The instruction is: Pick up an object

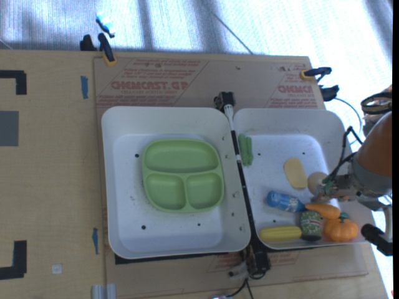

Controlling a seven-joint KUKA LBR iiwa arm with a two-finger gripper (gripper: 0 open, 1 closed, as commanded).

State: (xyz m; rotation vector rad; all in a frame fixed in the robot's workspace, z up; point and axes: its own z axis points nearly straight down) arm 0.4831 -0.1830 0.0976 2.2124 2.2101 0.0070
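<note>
Camera view shows you the gripper [324,190] at the right bin's [274,122] right side, low in frame, just above a carrot [324,210] beside a small pumpkin [341,229]. A green divided plate [182,174] sits in the left bin [118,167].

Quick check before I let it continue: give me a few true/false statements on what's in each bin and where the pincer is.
1. The green divided plate lies in the left bin. True.
2. The blue bottle is on the plate. False: it lies in the right bin.
3. The pincer is over the right bin, near the pale yellow piece. True.
4. The small orange pumpkin sits at the right bin's far edge. False: it is at the near right corner.
5. The yellow banana-like item lies along the right bin's near edge. True.
</note>
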